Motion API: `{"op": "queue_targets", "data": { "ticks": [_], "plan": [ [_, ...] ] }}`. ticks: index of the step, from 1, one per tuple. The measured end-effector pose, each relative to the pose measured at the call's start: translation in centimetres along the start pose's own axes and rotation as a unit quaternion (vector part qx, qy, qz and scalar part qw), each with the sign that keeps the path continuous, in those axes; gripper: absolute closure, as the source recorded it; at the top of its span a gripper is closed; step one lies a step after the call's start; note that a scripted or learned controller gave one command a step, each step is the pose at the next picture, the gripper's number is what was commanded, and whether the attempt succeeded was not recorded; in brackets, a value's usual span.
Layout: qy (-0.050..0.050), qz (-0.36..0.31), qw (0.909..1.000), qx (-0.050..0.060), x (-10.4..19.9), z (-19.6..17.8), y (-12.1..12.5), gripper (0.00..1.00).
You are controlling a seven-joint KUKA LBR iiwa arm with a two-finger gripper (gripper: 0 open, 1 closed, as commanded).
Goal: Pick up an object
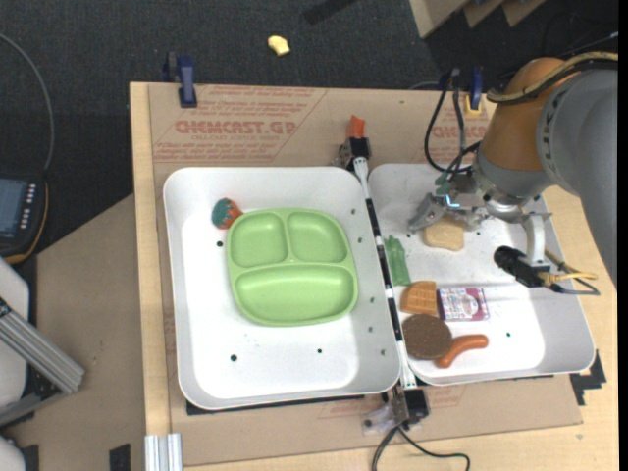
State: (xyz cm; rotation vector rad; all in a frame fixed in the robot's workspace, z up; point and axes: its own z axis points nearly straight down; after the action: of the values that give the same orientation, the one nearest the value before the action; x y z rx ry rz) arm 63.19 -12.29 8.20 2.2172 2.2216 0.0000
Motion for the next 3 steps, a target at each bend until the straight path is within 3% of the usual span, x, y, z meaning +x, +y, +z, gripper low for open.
{"op": "queue_targets", "data": {
  "ticks": [1, 2, 3],
  "plan": [
    [-0.001, 0.001, 1.0000, -0.005, -0.1, -1.8, 0.2, 1.00],
    [-0.001, 0.001, 1.0000, -0.004, -0.1, -1.7, 0.2, 0.00],
    [0.000, 0.000, 1.0000, -0.001, -0.4, -0.5, 1.6, 0.00]
  ]
}}
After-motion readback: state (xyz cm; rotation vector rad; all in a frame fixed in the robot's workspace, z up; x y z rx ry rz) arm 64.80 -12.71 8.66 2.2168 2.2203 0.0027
